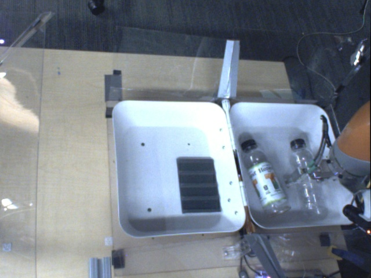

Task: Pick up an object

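Here the tool (316, 175), its state hidden at the arm's tip, sits at the right bin's (278, 113) three o'clock side just beside the clear plastic bottle (304, 178), whose long axis runs twelve to six, the labelled bottle (265, 181) lying farther toward nine.

We see three things that could be picked up. In the left bin (133, 155) a black ribbed block (198, 185) lies flat on the floor, right of centre and toward the near wall, its ridges running across it. In the right bin (272, 117) a clear bottle with a black cap and a white and orange label (264, 180) lies on its side, cap pointing toward the far wall, close to the bin's left wall. Just beside it, to the right, an unlabelled clear bottle (304, 175) with a black cap lies roughly parallel, cap also toward the far wall.
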`<action>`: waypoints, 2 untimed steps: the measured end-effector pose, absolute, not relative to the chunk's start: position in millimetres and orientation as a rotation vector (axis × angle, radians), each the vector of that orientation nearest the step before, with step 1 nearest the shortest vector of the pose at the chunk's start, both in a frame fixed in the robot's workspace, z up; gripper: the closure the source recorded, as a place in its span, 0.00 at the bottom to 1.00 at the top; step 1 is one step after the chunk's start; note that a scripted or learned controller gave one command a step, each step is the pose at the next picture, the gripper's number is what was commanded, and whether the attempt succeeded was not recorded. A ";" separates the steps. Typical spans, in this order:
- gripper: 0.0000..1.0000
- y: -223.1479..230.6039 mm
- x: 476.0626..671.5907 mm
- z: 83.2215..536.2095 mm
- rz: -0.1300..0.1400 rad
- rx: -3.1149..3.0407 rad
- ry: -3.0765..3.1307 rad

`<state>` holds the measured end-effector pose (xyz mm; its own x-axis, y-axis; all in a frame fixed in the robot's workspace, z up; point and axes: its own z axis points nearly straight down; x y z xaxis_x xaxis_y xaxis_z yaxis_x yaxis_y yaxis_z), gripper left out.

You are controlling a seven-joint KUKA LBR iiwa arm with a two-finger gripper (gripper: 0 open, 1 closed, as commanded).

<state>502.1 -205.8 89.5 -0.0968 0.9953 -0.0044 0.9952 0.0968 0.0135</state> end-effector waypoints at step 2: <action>0.00 -205.7 667.1 85.1 -0.008 1.940 2.483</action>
<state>667.1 -205.7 85.1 -0.2422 0.9702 0.0042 0.9702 0.2422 -0.0097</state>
